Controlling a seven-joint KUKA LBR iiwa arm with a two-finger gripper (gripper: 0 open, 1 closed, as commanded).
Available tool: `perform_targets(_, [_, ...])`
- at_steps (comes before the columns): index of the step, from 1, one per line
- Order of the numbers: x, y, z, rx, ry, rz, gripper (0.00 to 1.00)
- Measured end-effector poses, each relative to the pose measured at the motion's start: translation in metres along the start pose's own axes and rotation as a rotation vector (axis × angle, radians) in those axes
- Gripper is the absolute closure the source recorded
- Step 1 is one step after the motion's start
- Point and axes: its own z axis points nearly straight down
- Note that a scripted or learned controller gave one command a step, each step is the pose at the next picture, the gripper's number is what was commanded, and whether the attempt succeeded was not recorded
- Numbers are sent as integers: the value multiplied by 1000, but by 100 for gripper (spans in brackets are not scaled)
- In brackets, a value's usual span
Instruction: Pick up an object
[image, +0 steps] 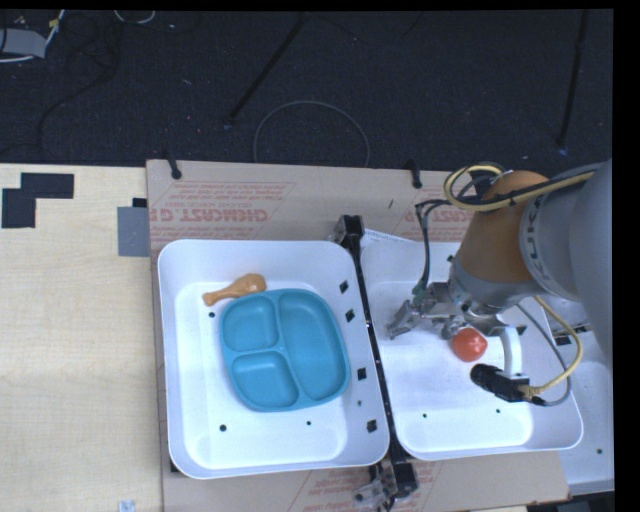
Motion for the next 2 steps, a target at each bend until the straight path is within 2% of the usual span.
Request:
perform_targets(1, [-2, 0, -12, 0, 0, 6, 100])
perform_targets(2, [-4, 0, -76, -9, -2, 4, 100])
